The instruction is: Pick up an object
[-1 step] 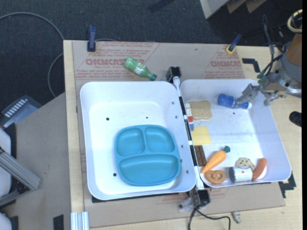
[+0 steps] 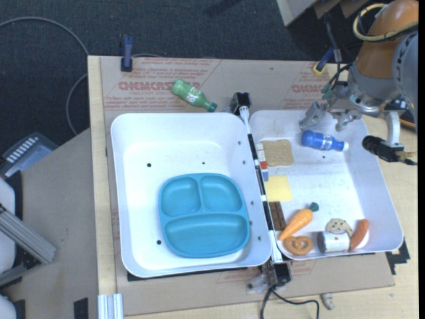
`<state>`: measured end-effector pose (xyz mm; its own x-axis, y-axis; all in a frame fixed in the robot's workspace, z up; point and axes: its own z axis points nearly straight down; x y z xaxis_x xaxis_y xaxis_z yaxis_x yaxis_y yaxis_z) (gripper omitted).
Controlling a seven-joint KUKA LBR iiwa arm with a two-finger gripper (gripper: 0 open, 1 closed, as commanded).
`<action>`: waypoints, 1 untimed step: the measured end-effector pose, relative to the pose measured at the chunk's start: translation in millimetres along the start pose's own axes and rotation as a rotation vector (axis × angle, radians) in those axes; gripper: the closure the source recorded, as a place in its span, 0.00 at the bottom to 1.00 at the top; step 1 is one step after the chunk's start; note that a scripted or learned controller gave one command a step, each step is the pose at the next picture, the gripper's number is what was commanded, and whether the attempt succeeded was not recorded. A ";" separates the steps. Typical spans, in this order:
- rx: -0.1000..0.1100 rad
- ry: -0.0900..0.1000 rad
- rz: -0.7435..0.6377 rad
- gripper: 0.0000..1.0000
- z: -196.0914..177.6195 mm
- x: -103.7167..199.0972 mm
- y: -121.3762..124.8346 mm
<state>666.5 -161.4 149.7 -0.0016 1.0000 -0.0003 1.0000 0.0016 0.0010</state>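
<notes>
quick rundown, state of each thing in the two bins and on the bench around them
blue bottle: on its side, right bin, beneath the gripper
green bottle: on its side, on the bench behind the left bin
blue divided plate: flat, right way up, left bin
carrot: lying flat, right bin
sausage: lying against the right bin's front wall
yellow slice: flat
toast: flat

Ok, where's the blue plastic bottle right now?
The blue plastic bottle lies on its side in the right white bin, near its far edge, just below the tool and right of the tan bread slice.
</notes>
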 end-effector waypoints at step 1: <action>0.001 -0.001 0.001 0.00 65.6 -4.0 -0.4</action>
<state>666.2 -165.5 84.2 -0.0009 1.0000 -0.0010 1.0000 0.0009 -0.0004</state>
